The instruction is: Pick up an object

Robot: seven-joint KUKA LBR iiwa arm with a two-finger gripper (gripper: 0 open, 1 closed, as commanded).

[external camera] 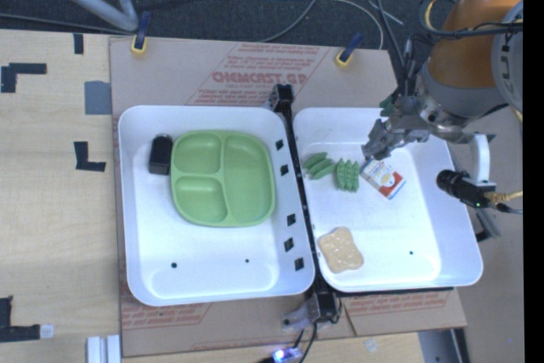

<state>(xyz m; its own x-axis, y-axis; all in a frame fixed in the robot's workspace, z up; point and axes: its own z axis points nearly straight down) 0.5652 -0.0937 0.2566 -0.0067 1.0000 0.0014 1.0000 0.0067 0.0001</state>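
I am hanging over the right-hand shallow white plastic bin, my jaws hovering just above the small white packet with red and orange print; whether they are wide or narrow I cannot tell, they are too blurred against the packet. Nothing is lifted yet, so the grasp and the raise are both remaining. Just left of the packet the green ridged toy vegetables are lying, crowding that side. Nearer the camera from the packet a tan biscuit-shaped piece is resting, well apart.
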